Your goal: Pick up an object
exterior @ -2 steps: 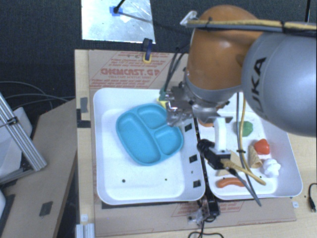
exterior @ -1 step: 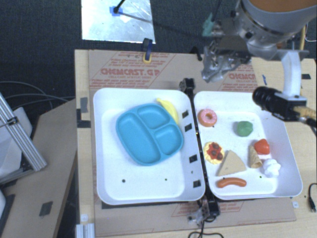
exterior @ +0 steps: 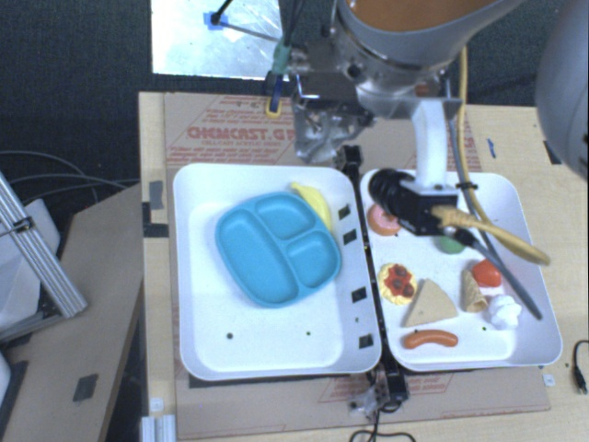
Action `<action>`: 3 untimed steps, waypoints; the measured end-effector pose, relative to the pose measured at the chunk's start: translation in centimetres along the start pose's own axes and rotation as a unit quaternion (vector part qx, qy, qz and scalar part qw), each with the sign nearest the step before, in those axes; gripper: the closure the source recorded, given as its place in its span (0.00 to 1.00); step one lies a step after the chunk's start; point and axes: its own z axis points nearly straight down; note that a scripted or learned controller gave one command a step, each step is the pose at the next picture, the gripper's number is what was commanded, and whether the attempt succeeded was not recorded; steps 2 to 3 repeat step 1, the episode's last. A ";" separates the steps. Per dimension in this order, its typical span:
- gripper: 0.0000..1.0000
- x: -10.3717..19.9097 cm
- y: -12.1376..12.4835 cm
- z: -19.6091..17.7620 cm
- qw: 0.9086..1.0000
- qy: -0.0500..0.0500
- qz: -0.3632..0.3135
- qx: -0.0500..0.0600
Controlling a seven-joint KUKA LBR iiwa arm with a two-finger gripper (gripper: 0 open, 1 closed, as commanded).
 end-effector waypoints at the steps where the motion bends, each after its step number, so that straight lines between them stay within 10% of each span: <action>1: 1.00 1.3 7.8 11.4 1.000 -0.004 0.007 0.005; 3: 1.00 1.3 7.8 11.4 1.000 -0.004 0.007 0.005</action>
